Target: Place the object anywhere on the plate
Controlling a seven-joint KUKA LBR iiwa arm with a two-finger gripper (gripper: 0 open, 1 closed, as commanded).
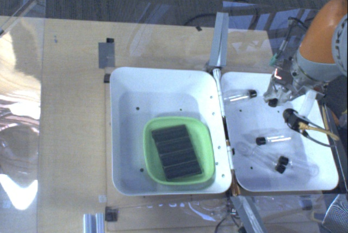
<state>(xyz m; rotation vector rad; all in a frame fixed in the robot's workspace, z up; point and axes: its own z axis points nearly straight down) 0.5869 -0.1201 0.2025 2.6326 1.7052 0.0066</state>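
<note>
Arm (326, 36) at far right: rounded orange band over a grey wrist housing. Thin green and dark cables run along its left side. A small red-lit spot sits by the pale metal gripper (274, 97) mount.

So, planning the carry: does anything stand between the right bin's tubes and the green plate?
The bins' adjoining rims lie between them, and a dark ridged block covers most of the green plate.

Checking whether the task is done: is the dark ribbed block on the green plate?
On it: the dark ribbed block lies flat inside the green plate.
</note>
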